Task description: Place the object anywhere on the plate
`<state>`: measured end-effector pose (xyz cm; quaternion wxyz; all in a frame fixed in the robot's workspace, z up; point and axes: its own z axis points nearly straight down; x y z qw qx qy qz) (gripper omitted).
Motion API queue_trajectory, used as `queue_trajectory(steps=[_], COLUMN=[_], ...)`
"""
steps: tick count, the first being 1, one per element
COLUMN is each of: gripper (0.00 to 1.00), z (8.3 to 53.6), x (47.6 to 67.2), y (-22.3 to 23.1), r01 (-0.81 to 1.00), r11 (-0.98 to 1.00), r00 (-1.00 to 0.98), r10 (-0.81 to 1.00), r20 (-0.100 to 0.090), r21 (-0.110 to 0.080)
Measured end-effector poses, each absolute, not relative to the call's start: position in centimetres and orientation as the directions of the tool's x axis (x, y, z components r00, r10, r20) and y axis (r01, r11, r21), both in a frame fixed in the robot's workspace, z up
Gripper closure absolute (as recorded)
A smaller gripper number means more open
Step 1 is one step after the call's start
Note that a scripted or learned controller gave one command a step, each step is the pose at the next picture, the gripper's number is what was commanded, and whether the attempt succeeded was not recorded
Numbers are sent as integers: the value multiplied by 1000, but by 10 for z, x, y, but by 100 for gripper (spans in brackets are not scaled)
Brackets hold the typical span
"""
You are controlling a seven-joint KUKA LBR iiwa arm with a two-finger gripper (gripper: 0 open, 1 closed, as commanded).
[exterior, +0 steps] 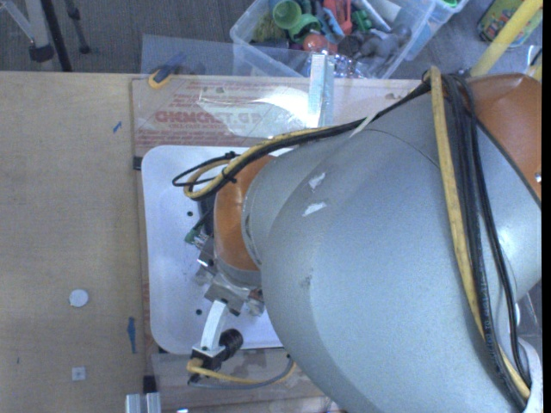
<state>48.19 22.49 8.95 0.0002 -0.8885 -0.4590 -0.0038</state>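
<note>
Bench top (69,188): pale wood on the left, with a small white disc (78,298) lying on it and a few blue marks.
White bin (168,231): just right of the bare wood. Its left wall and rounded corners are in sight, and the floor seen there is bare white.
Board (198,114): flat behind the bin, with faded red lettering under a glossy film.
Gripper (222,292): low over the near part of the bin, under the wrist. Whether it is wide, narrow or holding anything cannot be told, because the wrist covers it.
Orange band (228,222): just above the gripper, over the middle of the bin.
Object and plate: where they lie cannot be told, as the arm covers the rest of the bin.
Clear box (344,15): on the grey floor beyond the bench, full of coloured toys.
Arm (387,256): large and grey, reaching in from the right, with black and yellow cables (465,188) running along it.
</note>
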Motion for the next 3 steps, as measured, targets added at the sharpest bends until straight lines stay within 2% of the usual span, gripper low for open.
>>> queue_trajectory(steps=[3], gripper=[0], z=[89], x=[482], y=[225], r01=[816], r11=[-579], r00=[579], r10=[816], r20=[7], r21=[3])
